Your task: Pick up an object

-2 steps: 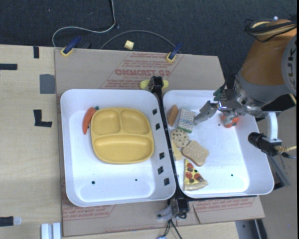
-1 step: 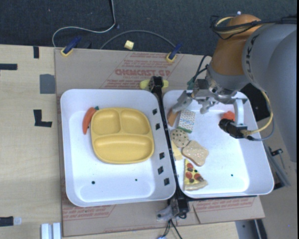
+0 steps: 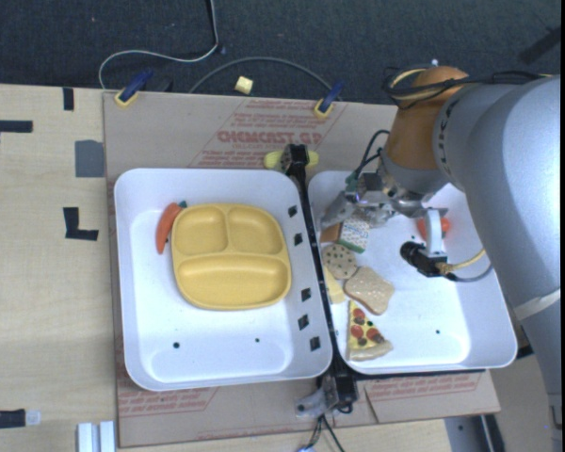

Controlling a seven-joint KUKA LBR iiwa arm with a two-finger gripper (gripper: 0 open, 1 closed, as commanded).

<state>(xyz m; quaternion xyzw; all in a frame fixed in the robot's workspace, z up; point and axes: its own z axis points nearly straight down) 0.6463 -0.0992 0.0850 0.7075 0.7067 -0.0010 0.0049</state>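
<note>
Camera view: right bin (image 3: 480, 342).
Gripper (image 3: 358, 217): twelve o'clock of cracker (image 3: 338, 258); spread cannot be told (wrist hides it).
Advice: centre over one piece before descending.

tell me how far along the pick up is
Done: the arm has reached over the right bin, with the pincer low above the toy food at that bin's left side. In hand: nothing that I can confirm; its tips are hidden among the items. Left: a clear grasp and lift. The toast, pizza slice and cracker lie on the bin floor; the carrot lies beside the yellow plate.
</note>
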